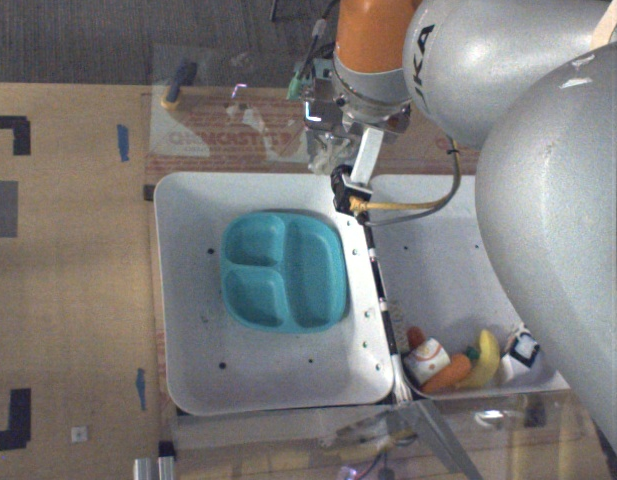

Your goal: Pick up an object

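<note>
Arm: the grey KUKA arm with the orange band (508, 58) takes up the right of your view and reaches in towards the top centre.
Worktop: the tan worktop (68, 268) carries both bins, with black tape corners and short blue tape strips (123, 143) on its left part.
Left bin: the shallow white left bin (188, 368) holds one thing.
Right bin: the shallow white right bin (438, 268) lies just beside the left one, partly covered by the arm. Its things are crowded into the near corner at the bottom of your view.
Plate: the teal plastic plate with three compartments (285, 270) lies flat in the middle of the left bin, clear of the walls.
Banana: the yellow toy banana (485, 358) lies in the right bin's near corner, touching the carrot.
Carrot: the orange toy carrot (448, 374) lies against the near wall.
Ball: the small white and red round thing (426, 353) sits just beside the carrot, by the wall shared with the left bin.
Pincer: the pincer (323, 153) hangs at the far rim, where the two bins meet. You cannot tell whether it is spread or pressed together.
Relation: you see the plate near the pincer, lower and to the left. The banana, carrot and ball lie well apart from it, at the opposite end of the right bin.
</note>
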Available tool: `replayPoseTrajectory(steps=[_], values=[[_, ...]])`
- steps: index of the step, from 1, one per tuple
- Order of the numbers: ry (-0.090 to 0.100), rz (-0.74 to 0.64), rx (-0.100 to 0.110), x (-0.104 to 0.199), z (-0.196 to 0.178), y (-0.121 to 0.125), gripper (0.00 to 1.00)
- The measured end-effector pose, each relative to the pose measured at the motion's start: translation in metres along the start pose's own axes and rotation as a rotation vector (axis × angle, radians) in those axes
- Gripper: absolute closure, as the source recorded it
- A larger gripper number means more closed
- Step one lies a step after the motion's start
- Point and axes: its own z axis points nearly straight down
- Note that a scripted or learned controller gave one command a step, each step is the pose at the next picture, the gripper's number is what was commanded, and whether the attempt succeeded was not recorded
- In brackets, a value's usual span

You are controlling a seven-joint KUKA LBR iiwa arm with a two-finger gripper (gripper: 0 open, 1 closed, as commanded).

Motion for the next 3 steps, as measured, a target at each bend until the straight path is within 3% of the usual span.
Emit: replayPoseTrajectory(steps=[2,3], values=[[-0.005,-0.012,0.005,0.006,-0.016,0.000,1.00],[0.000,-0.205,-0.004,0.049,-0.037,-0.023,1.00]])
